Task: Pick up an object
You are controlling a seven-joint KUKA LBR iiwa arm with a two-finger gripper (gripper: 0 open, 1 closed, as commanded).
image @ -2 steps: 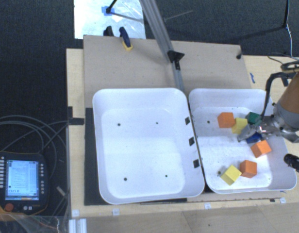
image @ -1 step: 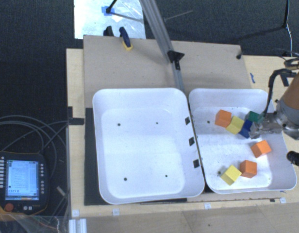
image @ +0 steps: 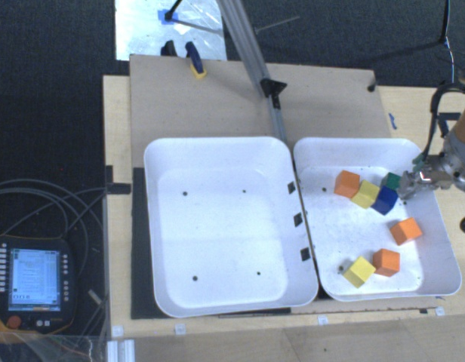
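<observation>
The right bin (image: 436,277) holds 7 small blocks: 3 orange (image: 347,183), 2 yellow (image: 365,194), 1 blue (image: 384,200) and 1 green (image: 392,180), partly hidden.

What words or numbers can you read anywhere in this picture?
None can be read.
The handheld screen at the bench's lower left shows lines of text, too small and blurred to read.
The blocks in the right bin, like the blue block by the pincer, show no letters or numbers.

One fixed camera looks down aslant (from above) on both bins (image: 217,145).
</observation>
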